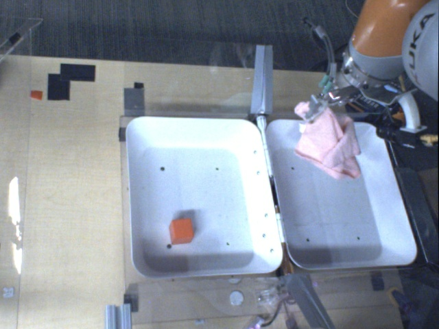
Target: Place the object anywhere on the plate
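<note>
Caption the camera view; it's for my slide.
Pink cloth hangs from the gripper over the right bin; orange block in the left bin.

Orange cube (182, 231) low in the left white bin (206, 136).

Hanging over the back of the right shallow white bin (343, 252): the grey arm's gripper (321, 105), with a crumpled pink cloth (330, 142) dangling from it, lower folds seeming to touch the bin floor. Sitting near the front of the left white bin (199, 142): a small orange block (182, 231). Lying on the pale wooden counter (62, 204): black patches.
</note>
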{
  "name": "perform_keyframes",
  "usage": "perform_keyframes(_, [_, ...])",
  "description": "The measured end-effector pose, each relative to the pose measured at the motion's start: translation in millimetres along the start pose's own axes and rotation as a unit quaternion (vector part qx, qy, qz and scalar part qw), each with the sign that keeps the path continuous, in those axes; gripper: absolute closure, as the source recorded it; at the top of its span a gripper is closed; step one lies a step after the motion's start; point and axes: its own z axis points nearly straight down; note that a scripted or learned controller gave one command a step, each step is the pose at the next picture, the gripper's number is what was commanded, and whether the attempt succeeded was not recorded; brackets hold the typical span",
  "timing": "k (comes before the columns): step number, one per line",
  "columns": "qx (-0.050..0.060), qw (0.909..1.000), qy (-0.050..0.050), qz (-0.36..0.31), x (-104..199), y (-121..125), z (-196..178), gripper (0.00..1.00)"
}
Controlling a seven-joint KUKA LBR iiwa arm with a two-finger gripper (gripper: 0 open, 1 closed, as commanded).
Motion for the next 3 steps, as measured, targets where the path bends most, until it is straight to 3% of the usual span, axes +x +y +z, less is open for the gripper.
perform_keyframes(1, [0.002, 1.0000, 0.001, -0.003, 2, 2, 40, 1.00])
perform_keyframes(2, [0.000, 0.9790, 0.001, -0.204, 47, -8, 38, 1.00])
perform_keyframes(3, [-0.001, 0.9188, 0.001, -0.395, 97, -1, 41, 1.00])
